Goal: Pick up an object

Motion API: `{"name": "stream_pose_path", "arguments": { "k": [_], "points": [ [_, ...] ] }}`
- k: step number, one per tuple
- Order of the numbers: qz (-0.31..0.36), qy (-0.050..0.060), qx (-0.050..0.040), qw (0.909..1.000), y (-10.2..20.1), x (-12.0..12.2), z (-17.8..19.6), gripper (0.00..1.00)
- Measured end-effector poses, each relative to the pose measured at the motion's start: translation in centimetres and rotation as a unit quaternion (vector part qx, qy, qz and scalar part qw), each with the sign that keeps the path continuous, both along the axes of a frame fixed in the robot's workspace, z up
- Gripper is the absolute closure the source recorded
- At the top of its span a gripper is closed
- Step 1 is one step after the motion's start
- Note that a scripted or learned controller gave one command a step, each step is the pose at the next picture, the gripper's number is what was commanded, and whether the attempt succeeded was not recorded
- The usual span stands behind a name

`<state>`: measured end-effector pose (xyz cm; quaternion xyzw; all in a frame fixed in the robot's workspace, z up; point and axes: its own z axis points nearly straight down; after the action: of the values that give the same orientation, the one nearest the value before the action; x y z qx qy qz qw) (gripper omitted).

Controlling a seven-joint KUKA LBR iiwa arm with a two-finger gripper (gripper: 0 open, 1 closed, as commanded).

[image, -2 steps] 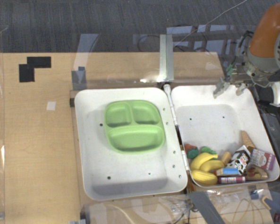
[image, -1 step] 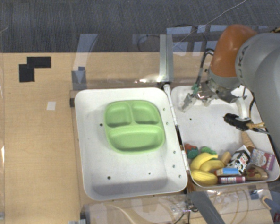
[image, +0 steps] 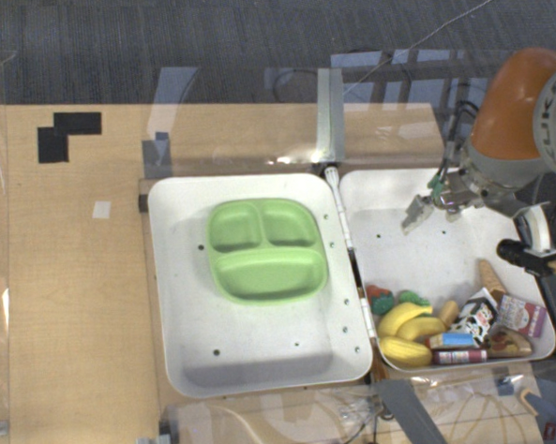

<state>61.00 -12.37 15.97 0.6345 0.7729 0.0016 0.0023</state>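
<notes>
My gripper hangs over the far half of the right bin, near its right side, at the end of the grey arm with the orange band. I see nothing held at it. The objects lie piled along the bin's near edge, well below the gripper: yellow bananas, a small green piece, a black-and-white carton, a maroon packet, a tan stick-like piece and a red-and-pink tube.
A green divided plate lies in the left bin. A metal divider rail runs between the two bins. A black-and-white part of the arm reaches over the right bin's right rim.
</notes>
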Motion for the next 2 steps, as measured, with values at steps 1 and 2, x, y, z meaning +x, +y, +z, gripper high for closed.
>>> {"name": "stream_pose_path", "arguments": {
  "k": [1, 2],
  "points": [
    [-0.230, 0.001, 0.0010, 0.9732, 0.4, 6.0, -2.2, 0.00],
    [-0.122, 0.001, 0.0010, 0.9925, -1.8, -1.3, -4.4, 0.00]
  ]
}}
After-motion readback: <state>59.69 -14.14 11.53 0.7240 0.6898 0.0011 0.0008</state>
